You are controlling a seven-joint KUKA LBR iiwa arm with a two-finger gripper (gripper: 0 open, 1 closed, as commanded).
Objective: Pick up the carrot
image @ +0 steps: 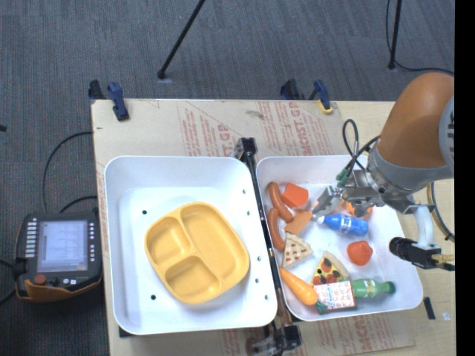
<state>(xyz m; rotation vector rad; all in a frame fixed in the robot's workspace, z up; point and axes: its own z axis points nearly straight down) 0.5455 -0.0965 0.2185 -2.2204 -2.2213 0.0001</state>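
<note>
The carrot (298, 287) is orange and tapered. It lies in the right bin (410, 282) near the front left corner, pointing up-left, beside a small pink box (335, 296). My gripper (325, 202) hangs over the middle of the same bin, well behind the carrot, just above a blue bottle (346, 224) and an orange wedge (300, 222). Its fingers look spread apart with nothing between them.
Also in the right bin are two sausages (276, 196), a red block (295, 195), two pizza slices (296, 251), a tomato (359, 253) and a green bottle (372, 288). The left bin (122, 199) holds a yellow divided plate (197, 253).
</note>
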